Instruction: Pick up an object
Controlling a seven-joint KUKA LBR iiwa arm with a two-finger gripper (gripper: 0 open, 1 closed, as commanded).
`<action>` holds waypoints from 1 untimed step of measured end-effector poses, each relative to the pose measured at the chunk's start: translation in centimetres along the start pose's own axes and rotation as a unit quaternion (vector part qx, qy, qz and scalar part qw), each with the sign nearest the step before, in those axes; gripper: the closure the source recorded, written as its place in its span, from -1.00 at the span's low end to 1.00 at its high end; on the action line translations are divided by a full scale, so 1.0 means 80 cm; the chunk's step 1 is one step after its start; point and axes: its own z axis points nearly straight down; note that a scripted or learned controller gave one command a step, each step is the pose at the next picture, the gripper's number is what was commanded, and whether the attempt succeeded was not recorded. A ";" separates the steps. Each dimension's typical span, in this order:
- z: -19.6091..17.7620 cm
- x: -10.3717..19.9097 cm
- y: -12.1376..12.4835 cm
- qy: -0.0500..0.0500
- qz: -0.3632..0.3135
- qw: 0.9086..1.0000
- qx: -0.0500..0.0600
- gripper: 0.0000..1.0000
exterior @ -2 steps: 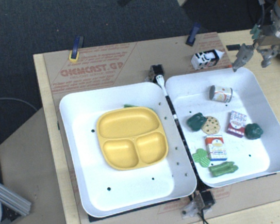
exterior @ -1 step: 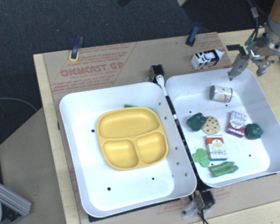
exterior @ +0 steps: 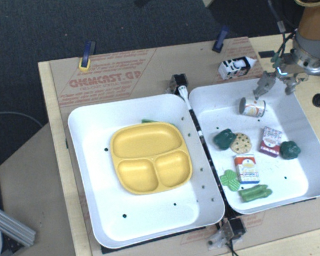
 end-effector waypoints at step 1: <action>0.066 0.001 0.014 0.001 0.000 1.000 -0.003 -1.00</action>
